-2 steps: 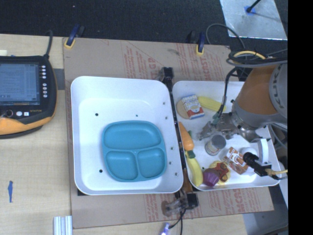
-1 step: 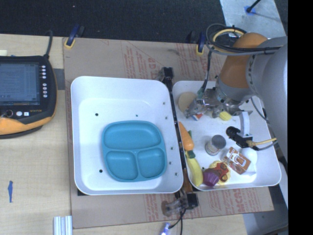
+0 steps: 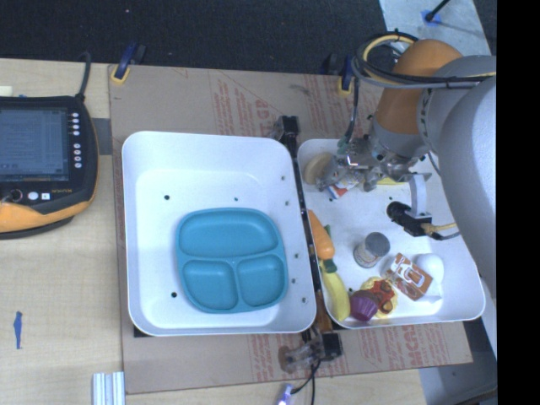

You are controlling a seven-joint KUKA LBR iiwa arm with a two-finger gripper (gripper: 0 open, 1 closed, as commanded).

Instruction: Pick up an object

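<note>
Orange carrot (image 3: 321,238) | banana (image 3: 335,291) beside | grey can (image 3: 371,249) near

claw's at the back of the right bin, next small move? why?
Probably a short descent. The claw sits over the back left corner of the right bin, beside a round tan object, with nothing visibly between its tips. The carrot, can and banana lie further forward.

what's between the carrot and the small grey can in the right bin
In the camera view, bare white bin floor lies between the carrot and the grey can; nothing sits in that stretch.
</note>
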